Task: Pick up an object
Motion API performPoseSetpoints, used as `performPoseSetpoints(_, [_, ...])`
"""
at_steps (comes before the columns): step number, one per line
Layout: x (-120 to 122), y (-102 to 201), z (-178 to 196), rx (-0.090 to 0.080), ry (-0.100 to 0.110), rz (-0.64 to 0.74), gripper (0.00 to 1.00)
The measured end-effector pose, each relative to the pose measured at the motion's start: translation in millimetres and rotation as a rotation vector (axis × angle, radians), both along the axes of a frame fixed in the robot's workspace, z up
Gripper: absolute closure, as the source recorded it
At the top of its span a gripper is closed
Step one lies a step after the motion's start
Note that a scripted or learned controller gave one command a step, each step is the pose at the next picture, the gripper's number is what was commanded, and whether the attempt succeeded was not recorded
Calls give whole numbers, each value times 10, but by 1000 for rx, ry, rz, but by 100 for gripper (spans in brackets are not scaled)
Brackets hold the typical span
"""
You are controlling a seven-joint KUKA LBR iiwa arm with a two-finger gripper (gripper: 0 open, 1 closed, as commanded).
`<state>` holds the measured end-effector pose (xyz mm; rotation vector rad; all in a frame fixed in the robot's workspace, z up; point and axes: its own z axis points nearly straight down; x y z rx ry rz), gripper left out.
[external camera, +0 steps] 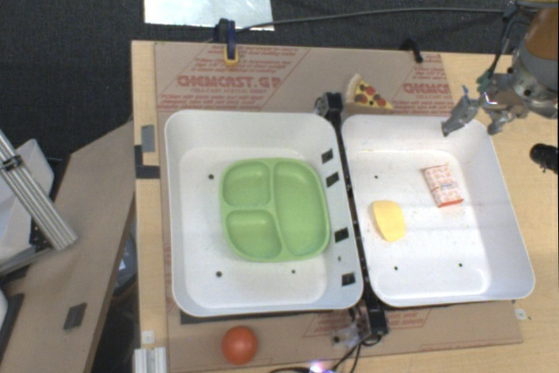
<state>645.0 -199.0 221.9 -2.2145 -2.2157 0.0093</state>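
The tool [476, 111] hangs over the far right corner of the right bin [507, 275], its two fingers [456, 120] spread apart with nothing between them and touching nothing. Most of the arm is cut off beyond that bin. Inside the right bin, near the tool, lies a small red-and-white packet [442, 185]; a yellow piece [389, 220] lies nearer the bin's middle wall, and bare floor surrounds both. The left bin [188, 188] holds a green divided plate [273, 208]. On the surface beyond the right bin sits a toy pizza slice [368, 93]; an orange ball [239, 344] lies before the left bin.
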Motion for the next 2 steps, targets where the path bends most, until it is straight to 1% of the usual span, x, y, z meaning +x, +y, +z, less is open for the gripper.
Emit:
performPoseSetpoints(1, [27,8,86,-3,-13,3,0])
performPoseSetpoints(2, [89,-31,-353,-3,-11,3,0])
